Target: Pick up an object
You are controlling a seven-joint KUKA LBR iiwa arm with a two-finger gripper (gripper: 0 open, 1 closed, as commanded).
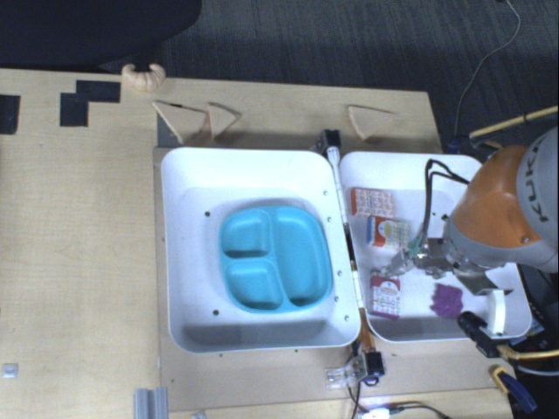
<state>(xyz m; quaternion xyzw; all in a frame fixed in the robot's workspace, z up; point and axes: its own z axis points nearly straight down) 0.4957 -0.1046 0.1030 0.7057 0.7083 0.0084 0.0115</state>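
Low over the right bin (410,332), my hand (407,259) hangs, grip unreadable, with a red-white packet (385,296) just below it, two more packets (373,202) just above, and a purple piece (446,300) to its lower right.

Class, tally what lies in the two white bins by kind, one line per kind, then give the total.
Blue tray, left bin: 1
Red-and-white packets, right bin: 3
Purple item, right bin: 1
Total: 5
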